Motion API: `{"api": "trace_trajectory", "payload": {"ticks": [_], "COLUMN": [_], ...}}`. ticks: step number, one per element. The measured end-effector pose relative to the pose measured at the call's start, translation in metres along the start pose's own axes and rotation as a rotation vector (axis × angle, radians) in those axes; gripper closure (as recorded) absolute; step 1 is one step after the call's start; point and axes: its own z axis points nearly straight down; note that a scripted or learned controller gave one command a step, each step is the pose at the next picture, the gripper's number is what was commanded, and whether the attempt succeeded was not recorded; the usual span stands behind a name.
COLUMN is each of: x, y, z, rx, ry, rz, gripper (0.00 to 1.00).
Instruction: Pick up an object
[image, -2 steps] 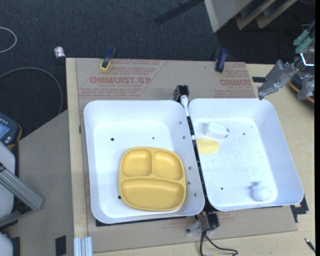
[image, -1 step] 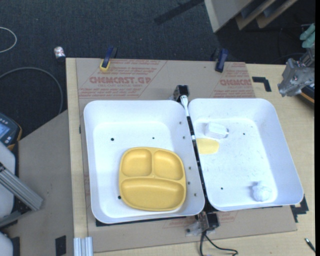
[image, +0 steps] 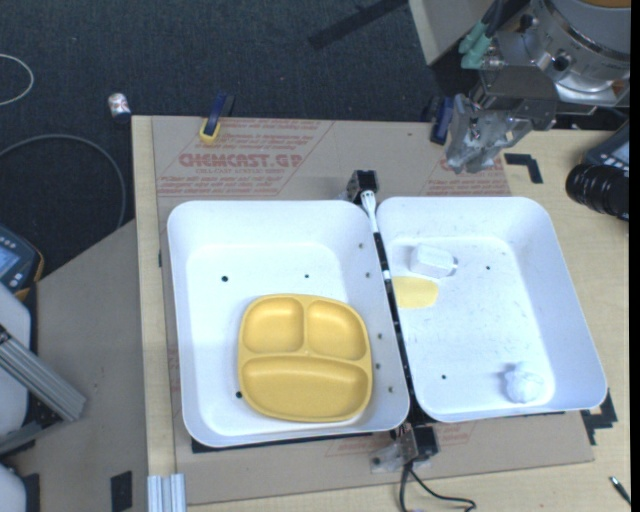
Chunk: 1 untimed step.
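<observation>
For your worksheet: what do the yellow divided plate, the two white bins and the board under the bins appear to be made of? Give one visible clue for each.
Yellow divided plate: probably moulded plastic, with smooth rounded compartments and a soft sheen.
Left bin and right bin: likely thin formed plastic, glossy white with rounded corners and a raised rim.
Board: looks like cardboard, matte brown with red printed lettering.

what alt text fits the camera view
Two shallow white bins sit side by side on a bench: the left bin holds a yellow divided plate, the right bin several small items. The gripper hangs above the right bin's far edge.
</observation>
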Motion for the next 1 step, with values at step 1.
{"api": "trace_trajectory", "payload": {"ticks": [1], "x": [0.0053], "y": [-0.0336], "z": [0.1105], "rx": [0.014], "ry": [-0.004], "rz": [0.01], "gripper": [1.0]}}
